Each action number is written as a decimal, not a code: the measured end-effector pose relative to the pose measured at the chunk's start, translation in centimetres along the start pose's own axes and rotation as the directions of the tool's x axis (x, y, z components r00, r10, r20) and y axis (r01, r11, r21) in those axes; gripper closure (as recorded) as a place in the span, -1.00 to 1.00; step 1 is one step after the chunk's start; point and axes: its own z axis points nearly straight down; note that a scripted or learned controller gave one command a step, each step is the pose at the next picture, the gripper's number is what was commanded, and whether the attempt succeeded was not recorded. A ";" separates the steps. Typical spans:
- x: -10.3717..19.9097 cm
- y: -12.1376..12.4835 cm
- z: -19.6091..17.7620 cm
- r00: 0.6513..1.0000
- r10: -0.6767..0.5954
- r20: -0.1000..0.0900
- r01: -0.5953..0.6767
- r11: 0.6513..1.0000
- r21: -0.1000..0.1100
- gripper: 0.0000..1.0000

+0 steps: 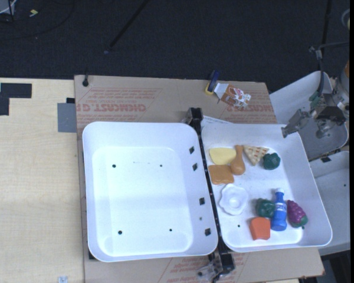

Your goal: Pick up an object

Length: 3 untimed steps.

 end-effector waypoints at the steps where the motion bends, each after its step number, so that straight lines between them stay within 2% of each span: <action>1: -0.5 -2.8 20.6 1.000 0.000 -0.002 0.000 1.000 0.008 -1.00; 2: 3.4 3.8 19.7 1.000 -0.005 -0.001 0.005 1.000 0.012 -1.00; 3: 3.4 3.6 18.8 1.000 -0.002 -0.003 0.002 1.000 0.011 1.00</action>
